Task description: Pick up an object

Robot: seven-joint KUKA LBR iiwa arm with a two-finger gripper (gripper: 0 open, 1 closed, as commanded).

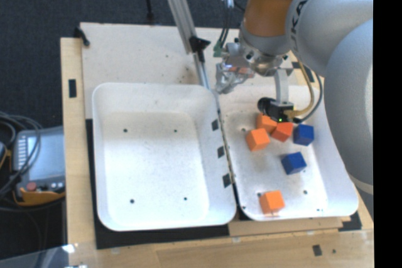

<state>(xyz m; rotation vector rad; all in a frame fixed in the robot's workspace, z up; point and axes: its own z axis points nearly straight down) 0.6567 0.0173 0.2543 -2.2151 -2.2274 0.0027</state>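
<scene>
Nearest, a lone orange cube (272, 201) is seen in the right bin (333, 194), apart from the rest and judged light, rigid, best taken across opposite flat faces. Farther back, blue cubes (293, 162) and orange ones are clustered. The pincer (230, 80) hangs beyond them; its spread cannot be told.

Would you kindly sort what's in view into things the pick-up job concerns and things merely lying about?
Job: orange cubes, blue cubes, right bin, hand.
Lying about: left bin, metal post, pendant.
</scene>
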